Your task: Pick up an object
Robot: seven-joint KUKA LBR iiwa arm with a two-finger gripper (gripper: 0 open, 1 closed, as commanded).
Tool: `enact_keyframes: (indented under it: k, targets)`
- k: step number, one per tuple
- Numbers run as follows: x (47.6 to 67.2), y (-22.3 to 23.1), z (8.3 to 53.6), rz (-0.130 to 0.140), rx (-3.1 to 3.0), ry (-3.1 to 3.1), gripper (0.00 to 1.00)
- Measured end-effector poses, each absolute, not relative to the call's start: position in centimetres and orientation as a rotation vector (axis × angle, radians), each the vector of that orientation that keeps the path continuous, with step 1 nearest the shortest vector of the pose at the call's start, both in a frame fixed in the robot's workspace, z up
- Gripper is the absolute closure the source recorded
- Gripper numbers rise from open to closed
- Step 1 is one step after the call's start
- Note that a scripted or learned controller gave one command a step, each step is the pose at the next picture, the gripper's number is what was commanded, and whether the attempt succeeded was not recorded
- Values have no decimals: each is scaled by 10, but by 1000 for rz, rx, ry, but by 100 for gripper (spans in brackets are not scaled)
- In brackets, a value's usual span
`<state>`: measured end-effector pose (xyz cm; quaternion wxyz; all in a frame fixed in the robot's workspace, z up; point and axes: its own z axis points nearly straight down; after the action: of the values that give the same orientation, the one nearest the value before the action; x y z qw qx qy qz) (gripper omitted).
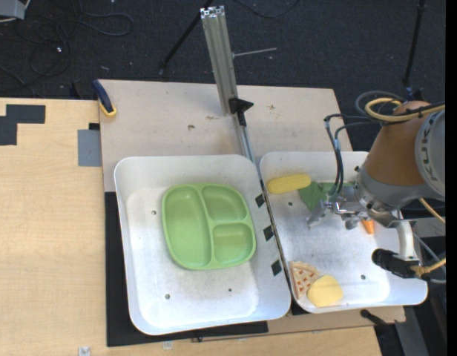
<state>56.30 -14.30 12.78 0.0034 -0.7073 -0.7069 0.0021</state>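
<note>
The right bin (340,258) holds a yellow oblong piece (288,183) near its back left corner. A green object (312,194) lies just to the right of that piece. At the bin's front left sit a waffle-patterned wedge (303,277) and a round yellow lump (325,291). My gripper (323,213) hangs low over the middle of the right bin, beside the green object and a little in front of it. A small orange bit (369,227) shows under the wrist.
The left bin (139,273) carries a green divided plate (209,225). An upright metal post (221,58) stands behind the bins. A black cable (335,154) loops down from the arm over the right bin's back edge.
</note>
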Motion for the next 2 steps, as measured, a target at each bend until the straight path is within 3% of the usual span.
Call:
enact_keyframes:
  k: [1,2]
  targets:
    - [563,-144,141,5,-2223,-2213,100]
    - [554,-144,194,-2,-2227,-2219,100]
